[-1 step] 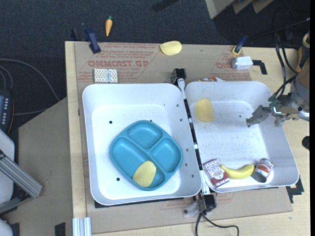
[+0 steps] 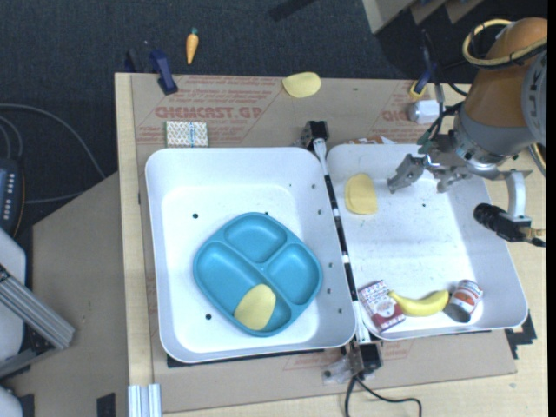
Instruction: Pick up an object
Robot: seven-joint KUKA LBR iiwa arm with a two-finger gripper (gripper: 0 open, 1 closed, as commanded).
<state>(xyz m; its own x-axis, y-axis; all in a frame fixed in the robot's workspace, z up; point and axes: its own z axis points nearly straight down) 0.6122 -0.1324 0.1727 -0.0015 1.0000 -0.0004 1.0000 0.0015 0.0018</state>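
1. Two white bins sit on the table; the gripper (image 2: 423, 174) hovers spread and holding nothing over the right bin (image 2: 434, 241), near its far edge.
2. Yellow chip (image 2: 361, 194) lies just beside it; banana (image 2: 419, 302) rests along the near edge.

You've got bright, even overhead light here, soft shadows, a bit washed-out on the white bins (image 2: 174, 233), slightly grainy overall.

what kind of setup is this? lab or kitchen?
Likely a robotics lab pick-test bench: two white bins on a board, toy items such as a banana and blue divided plate, loose cables on dark carpet.
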